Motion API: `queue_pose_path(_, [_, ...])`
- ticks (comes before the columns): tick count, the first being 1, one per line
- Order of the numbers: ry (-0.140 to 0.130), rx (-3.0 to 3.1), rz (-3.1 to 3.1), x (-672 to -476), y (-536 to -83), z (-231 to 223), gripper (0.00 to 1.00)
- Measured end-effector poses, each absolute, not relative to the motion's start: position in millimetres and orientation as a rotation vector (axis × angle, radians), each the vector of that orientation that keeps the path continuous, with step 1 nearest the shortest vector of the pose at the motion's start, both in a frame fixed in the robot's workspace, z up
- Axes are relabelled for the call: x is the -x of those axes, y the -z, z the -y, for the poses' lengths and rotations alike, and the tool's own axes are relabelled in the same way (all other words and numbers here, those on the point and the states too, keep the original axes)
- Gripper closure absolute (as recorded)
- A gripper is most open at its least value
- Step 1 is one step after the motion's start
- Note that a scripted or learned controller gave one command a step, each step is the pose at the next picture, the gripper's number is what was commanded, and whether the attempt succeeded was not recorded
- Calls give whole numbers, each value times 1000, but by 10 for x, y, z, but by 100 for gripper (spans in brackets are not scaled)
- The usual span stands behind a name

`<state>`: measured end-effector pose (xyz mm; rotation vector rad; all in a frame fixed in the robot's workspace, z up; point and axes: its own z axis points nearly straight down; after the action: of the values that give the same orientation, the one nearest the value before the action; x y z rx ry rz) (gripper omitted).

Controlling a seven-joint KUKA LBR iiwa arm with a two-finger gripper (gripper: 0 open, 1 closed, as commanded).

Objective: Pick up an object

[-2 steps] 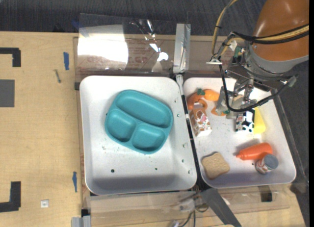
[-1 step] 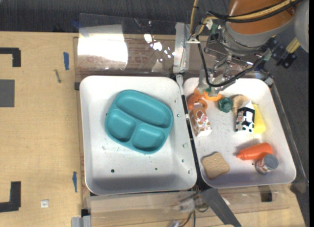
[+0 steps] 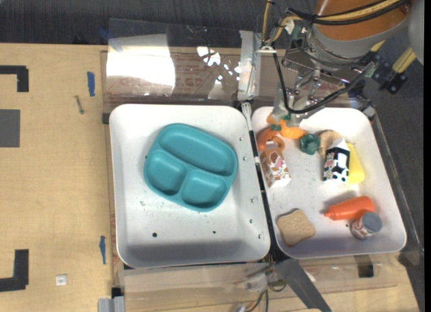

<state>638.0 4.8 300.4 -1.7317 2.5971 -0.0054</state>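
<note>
The arm's gripper [image 3: 294, 105] hangs over the far edge of the right bin [image 3: 387, 226], just above a small orange toy [image 3: 286, 131]; whether the jaws are open or closed I cannot tell. Nearer than the orange toy lie a patterned packet [image 3: 274, 163], a green lump [image 3: 310, 143] and a slice of bread [image 3: 295, 226]. Left of it, a teal divided plate [image 3: 191, 166] sits in the left bin [image 3: 135, 236].

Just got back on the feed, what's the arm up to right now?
The arm's gripper hangs over the far edge of the right bin, above an orange toy. Nothing shows between its fingers. The same bin holds a green toy, a cow figure, a slice of toast and an orange bottle. A teal divided plate lies in the left bin.
</note>
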Motion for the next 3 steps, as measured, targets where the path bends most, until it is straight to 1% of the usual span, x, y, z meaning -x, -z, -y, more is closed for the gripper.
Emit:
queue_pose_path(1, [1, 1871, -2513, -6677, -2704, -188, 100])
queue_pose_path(3, [9, 1846, -2501, -6717, -2968, -202, 100])
